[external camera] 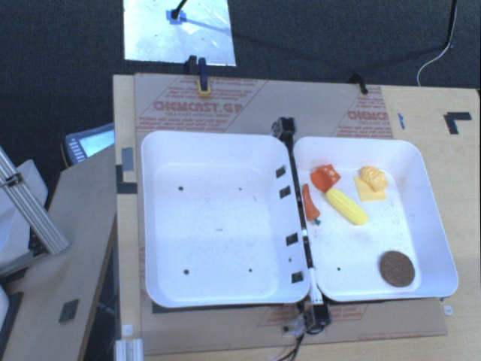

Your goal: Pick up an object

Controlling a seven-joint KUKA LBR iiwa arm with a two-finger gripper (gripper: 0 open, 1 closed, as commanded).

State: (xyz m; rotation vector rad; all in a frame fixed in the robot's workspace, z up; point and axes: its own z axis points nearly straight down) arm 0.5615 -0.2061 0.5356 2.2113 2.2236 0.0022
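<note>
The right bin (432,224) is holding corn (346,206), a pepper (325,177) and a cookie (396,268). I cannot tell my hand's state.

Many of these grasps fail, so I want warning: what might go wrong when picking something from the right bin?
The carrot lies against the wall of the right bin, so a finger may strike the wall. The corn touches the red piece, so a grasp could nudge both. The brown disc looks flat and may slip.
</note>
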